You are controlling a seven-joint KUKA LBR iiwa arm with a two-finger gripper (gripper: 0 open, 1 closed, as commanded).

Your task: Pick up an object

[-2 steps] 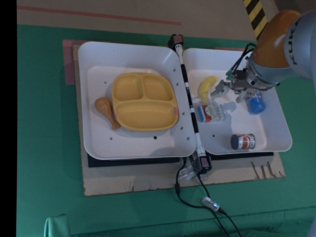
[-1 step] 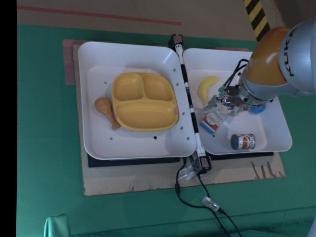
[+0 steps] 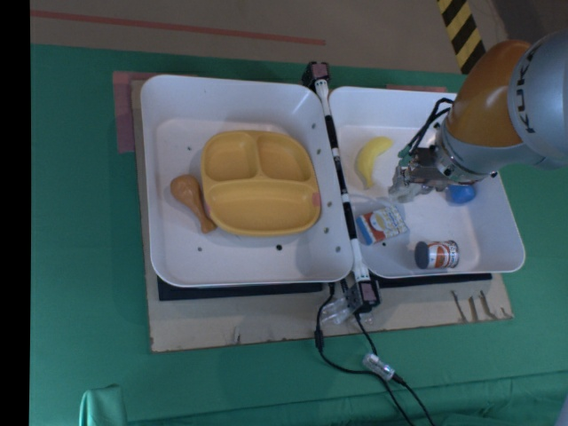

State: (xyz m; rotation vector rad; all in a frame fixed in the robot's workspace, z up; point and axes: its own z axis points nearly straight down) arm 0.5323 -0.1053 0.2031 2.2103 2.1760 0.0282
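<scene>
My gripper [image 3: 406, 187] hangs over the middle of the right bin [image 3: 497, 238], reaching in from the right. A yellow banana [image 3: 371, 159] lies just to its left. A small white and blue carton [image 3: 382, 224] lies below it, near the bin's left wall. A blue object [image 3: 461, 193] shows partly from under the arm's wrist. A small can with an orange label [image 3: 437, 255] lies on its side near the bin's front edge. I see nothing between the fingers.
The left bin [image 3: 169, 238] holds a yellow divided plate [image 3: 258, 183] with a tan wooden spoon [image 3: 192, 200] beside it. A divider strip [image 3: 337, 171] runs between the bins. Cables [image 3: 373, 362] trail off the bench's front.
</scene>
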